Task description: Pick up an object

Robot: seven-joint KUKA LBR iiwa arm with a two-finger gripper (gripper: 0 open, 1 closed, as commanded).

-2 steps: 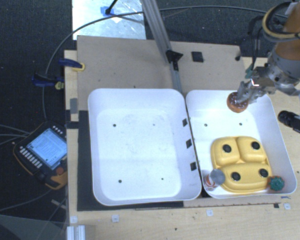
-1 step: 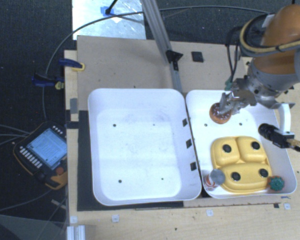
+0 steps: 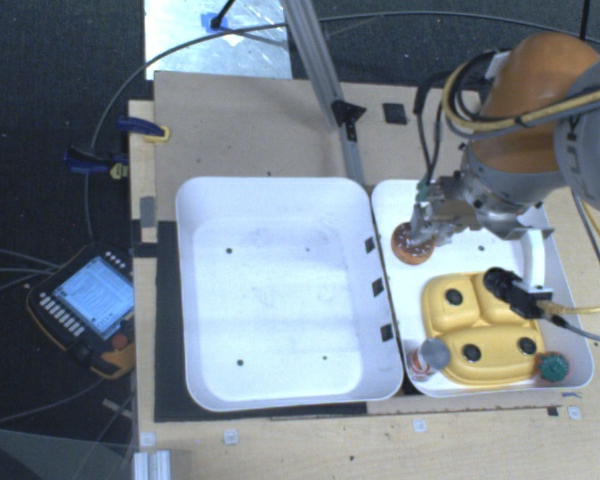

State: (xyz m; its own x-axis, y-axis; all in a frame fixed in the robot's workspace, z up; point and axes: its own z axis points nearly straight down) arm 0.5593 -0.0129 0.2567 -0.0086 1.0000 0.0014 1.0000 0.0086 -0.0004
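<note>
Bench [image 3: 250,118] of pale brown board fills most of what we see, and it bears two white bins side by side. The left bin [image 3: 270,288] is the larger in the view, with a few small dark dots on its floor. The right bin [image 3: 405,298] touches it along their shared edge and holds all the loose things.

The arm [image 3: 540,98] reaches in from the right, its orange band high over the right bin's far side.

A yellow moulded piece [image 3: 470,328] with dark round spots lies flat in the near half of the right bin and is the biggest thing in it. Off the bench to the left, a handheld control unit [image 3: 85,303] with a lit screen lies on the dark floor.

The gripper [image 3: 423,236] hangs low over the far-left part of the right bin, right above a brown disc [image 3: 410,250]. We cannot tell whether it is apart or together, nor whether it touches the disc. The disc sits just beside the bin's left wall, apart from the yellow piece.

A small grey round thing [image 3: 436,352] lies against the yellow piece's near-left corner, and a small teal ball [image 3: 552,368] sits at its near-right corner.
</note>
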